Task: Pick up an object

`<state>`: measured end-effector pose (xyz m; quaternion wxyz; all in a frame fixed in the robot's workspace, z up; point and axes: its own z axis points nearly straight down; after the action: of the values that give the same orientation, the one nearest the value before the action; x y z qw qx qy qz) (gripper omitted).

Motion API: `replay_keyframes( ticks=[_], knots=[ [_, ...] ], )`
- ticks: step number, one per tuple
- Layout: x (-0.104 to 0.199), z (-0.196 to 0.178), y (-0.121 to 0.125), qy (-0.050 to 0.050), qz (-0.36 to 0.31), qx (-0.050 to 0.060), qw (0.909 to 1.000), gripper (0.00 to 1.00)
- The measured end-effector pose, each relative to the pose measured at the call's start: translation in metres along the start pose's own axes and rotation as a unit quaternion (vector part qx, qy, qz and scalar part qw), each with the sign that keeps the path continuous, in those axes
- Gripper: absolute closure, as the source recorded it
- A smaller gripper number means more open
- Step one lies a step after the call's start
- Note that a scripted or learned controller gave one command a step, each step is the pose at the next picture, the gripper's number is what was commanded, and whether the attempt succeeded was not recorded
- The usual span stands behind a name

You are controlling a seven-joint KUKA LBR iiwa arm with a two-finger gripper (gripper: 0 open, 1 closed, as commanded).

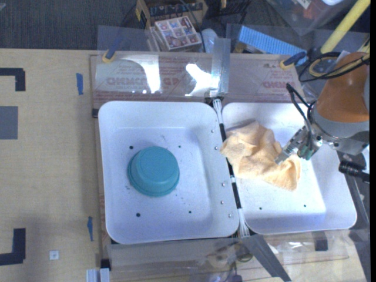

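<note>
Crumpled yellow cloth lies in the right white bin; the gripper touches its right edge, fingers slightly apart, gripping nothing visible

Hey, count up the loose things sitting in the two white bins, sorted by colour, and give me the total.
Teal: 1, the round bowl upside down in the left bin.
Yellow: 1, the crumpled cloth in the right bin.
Total: 2.

One fixed camera looks down at a slant from above the tabletop, far enough to take in both white bins: the left bin and the right bin.
</note>
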<state>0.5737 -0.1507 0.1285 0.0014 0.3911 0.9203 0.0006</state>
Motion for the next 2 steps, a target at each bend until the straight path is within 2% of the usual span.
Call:
replay_keyframes(
  ticks=[1, 2],
  knots=[
    [-0.009, 0.024, -0.03, 0.0, -0.016, 0.0, 0.9999, 0.0],
    [-0.009, 0.029, 0.014, -0.003, -0.101, -0.001, 0.9949, 0.0]
  ],
)
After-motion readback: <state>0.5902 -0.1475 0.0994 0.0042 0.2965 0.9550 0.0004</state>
